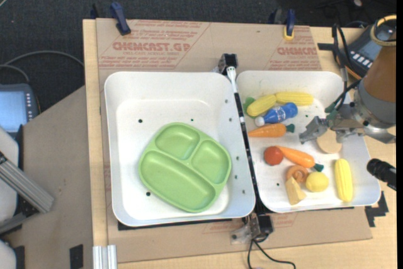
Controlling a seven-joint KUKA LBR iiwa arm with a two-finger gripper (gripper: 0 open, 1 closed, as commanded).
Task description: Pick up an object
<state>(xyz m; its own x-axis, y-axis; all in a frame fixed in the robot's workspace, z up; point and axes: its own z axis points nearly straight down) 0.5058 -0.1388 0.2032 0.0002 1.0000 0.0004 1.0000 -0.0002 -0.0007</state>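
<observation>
The right bin (267, 82) holds several toy foods. At its back lie a yellow corn cob (294, 98), a yellow banana (261, 105) and a blue bottle (279, 114), with an orange carrot (267, 131) just in front of them. Nearer the front sit a red tomato (272, 155), a second carrot (297, 157), a lemon (317, 181), a tan wedge (293, 191) and another corn cob (342, 179). My gripper (317, 128) hangs over the bin's right middle, right of the first carrot and beside a beige disc (328, 144). Nothing visibly sits in it.
The left bin (119, 135) holds a green divided plate (184, 166). A black divider strip (239, 116) runs between the bins. The arm (378, 91) enters from the right over the bin's right wall. Clamps (119, 17) grip the board's far edge.
</observation>
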